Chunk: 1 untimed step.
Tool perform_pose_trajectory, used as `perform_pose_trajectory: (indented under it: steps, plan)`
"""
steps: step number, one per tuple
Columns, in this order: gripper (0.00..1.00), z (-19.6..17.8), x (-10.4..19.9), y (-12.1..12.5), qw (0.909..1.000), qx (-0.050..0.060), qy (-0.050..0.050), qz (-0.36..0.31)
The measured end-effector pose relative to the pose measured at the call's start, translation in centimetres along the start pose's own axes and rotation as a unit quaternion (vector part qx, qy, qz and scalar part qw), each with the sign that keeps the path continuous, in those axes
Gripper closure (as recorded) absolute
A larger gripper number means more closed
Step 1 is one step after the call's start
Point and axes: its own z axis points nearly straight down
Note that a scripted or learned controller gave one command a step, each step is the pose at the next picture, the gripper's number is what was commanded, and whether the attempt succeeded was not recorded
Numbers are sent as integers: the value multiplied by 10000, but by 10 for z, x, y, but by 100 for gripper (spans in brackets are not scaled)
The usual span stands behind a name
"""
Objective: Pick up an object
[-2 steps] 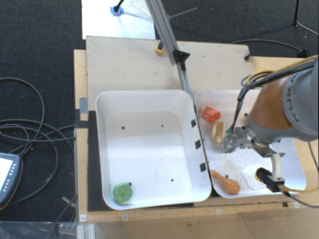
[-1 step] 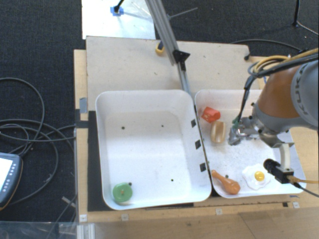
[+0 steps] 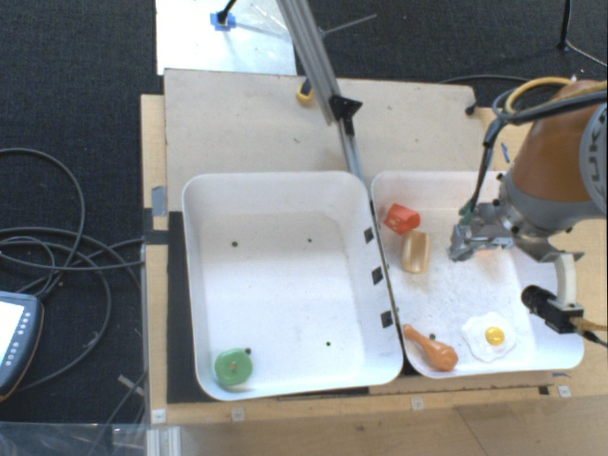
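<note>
From the camera above the bench, two shallow white bins are sitting side by side. The left bin is holding a round green object near its front left corner. The right bin is holding four things: a red block toward the back left, a tan bread-like piece lying just beside and in front of it, an orange carrot-shaped toy lying at a slant near the front left corner, and a fried-egg toy with a yellow yolk resting to the carrot's right.

The arm is reaching in from the right, its orange band showing above the grey wrist. The gripper is hanging over the right bin, just to the right of the bread-like piece and apart from it, well behind the egg. Nothing is showing between its fingers, but whether they are spread or closed I cannot tell from this angle
</note>
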Motion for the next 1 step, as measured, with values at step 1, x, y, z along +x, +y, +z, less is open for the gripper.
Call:
perform_pose_trajectory:
  steps: [1]
  plan:
    - [100, -15, 51, 0, 10000, 19, 16, -28]
